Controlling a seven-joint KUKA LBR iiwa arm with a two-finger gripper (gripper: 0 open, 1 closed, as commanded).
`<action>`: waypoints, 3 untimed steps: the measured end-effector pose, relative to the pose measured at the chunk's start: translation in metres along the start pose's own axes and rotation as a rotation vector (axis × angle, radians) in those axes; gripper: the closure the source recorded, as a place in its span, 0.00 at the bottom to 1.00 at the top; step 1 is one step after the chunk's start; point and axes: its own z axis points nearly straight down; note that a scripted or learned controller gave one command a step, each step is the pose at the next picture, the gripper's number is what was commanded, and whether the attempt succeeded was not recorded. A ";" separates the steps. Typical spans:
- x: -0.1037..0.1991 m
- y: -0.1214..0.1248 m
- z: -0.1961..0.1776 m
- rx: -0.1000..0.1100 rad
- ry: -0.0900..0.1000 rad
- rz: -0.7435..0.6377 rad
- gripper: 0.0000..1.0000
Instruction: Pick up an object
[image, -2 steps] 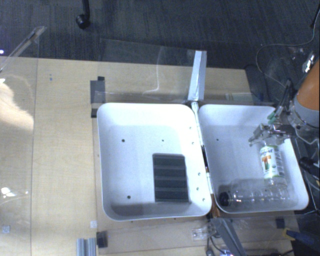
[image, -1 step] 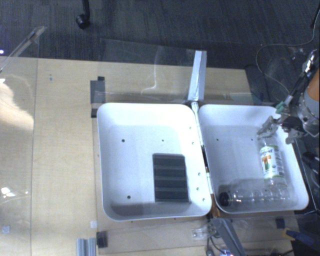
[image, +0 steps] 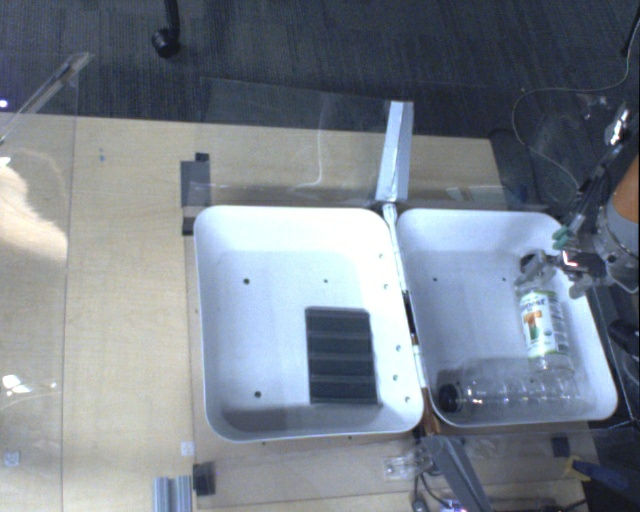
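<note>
Where the pale wooden worktop (image: 110, 330) runs out to the left, it lies bare except for glare patches. Next comes the left bin (image: 230, 300), white and shallow, with a black ribbed block (image: 341, 355) lying flat toward its near right part, long side running away from the camera. A grey metal strip (image: 394, 150) stands behind the seam where the two bins meet. Right bin (image: 450, 300): a clear plastic bottle with a dark cap (image: 510, 390) lies on its side along the near wall, cap pointing left. Just above it, a second small bottle with a white, green and orange label (image: 541, 322) lies roughly lengthwise, top end pointing away from the camera, its lower end close to or touching the clear bottle. Gripper (image: 558, 264) sits at the top end of this labelled bottle, near the right bin's far right corner; arm (image: 618, 200) enters from the right. Whether the fingers are spread or clamped, and whether they have the bottle, cannot be told from this angle.
</note>
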 end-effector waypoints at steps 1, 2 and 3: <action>-0.005 0.021 0.089 -0.003 -0.001 -0.120 0.00; -0.013 0.016 0.120 -0.006 -0.001 -0.206 0.00; -0.012 0.019 0.108 -0.013 -0.001 -0.207 1.00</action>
